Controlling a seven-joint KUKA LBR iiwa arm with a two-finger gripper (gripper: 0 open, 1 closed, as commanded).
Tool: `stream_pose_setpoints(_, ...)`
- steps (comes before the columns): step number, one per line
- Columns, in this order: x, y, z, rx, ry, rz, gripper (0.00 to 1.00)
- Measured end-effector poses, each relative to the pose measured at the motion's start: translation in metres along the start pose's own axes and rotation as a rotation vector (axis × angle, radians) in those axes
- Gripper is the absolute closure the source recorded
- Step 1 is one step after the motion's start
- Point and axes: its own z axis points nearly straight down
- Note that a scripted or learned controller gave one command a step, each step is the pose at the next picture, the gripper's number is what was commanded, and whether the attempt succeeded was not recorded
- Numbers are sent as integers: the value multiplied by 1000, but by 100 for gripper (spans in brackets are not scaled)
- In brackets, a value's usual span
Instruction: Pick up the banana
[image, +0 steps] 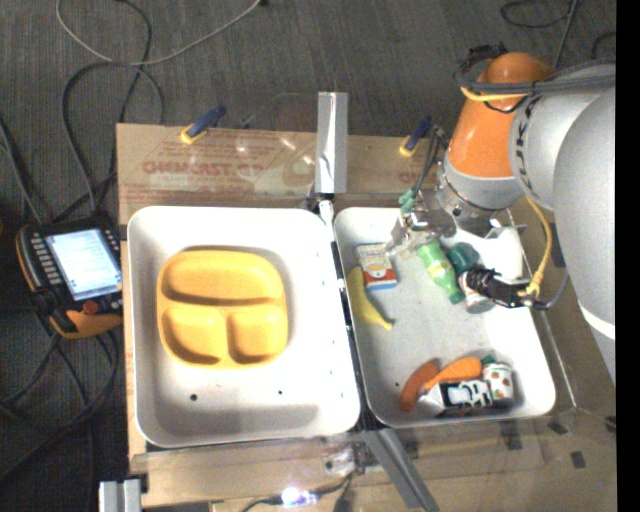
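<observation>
From my screen I see the arm (540, 130) reaching in from the right, with its orange band above the wrist, and the jaws (418, 222) hang over the far part of the right bin (535, 395). I cannot tell if the jaws are apart or together, because the metal parts there are small and mixed with the things below them. I see nothing that is clearly held between them.

The banana (366, 300) lies on the floor of the right bin, nearer to me than the jaws and to their left, close beside the wall that this bin shares with the left bin (145, 400). It is apart from the jaws. A small carton (377, 268) with a red and blue face lies between the jaws and the banana, just beside the far end of the banana. A green bottle (440, 268) lies just beside the jaws, on their near right, and a dark green thing (470, 262) is touching it or nearly so.

Well apart from the jaws, at the near edge of the right bin, lie an orange carrot-like thing (440, 376) and a small printed box (480, 390).

In the left bin, far to the left of the jaws, a yellow divided tray (225, 305) lies flat. A handheld controller (75, 268) with a lit screen lies beside the table (200, 160), at its left.
</observation>
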Motion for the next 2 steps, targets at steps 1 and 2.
stream_pose_setpoints(1, -1, 0, 0, 1, -1, 1, 0)
stream_pose_setpoints(2, 57, -73, 17, 4, 2, -13, 0)
